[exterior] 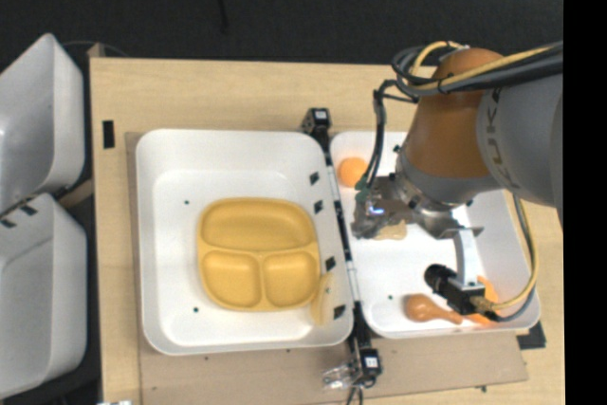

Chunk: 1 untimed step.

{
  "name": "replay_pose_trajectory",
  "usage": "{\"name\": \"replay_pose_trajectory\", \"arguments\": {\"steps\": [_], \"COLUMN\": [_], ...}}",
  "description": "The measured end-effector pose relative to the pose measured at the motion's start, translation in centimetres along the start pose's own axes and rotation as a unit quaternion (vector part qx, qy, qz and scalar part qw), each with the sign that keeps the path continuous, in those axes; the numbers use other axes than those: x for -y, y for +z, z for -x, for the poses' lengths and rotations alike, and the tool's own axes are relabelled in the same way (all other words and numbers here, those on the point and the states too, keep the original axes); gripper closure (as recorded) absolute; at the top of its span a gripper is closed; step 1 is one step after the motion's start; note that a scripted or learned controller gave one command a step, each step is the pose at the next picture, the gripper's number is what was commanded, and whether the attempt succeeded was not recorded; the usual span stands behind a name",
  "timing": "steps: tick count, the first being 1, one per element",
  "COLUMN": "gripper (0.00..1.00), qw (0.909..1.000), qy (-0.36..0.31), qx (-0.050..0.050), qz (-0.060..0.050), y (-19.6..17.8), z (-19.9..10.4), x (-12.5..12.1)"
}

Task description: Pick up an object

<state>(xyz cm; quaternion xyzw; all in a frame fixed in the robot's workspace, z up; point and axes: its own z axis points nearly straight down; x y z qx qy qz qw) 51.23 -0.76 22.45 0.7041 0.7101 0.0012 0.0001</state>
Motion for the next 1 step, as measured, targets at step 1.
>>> {"name": "replay_pose_trajectory", "arguments": {"steps": [1], "gripper": [1.0], "qw": [1.0], "qy": [0.001], "qx": [0.0], "qz": [0.0], "y": [-1.31], "z": [-4.88], "x": [-0.02]}}
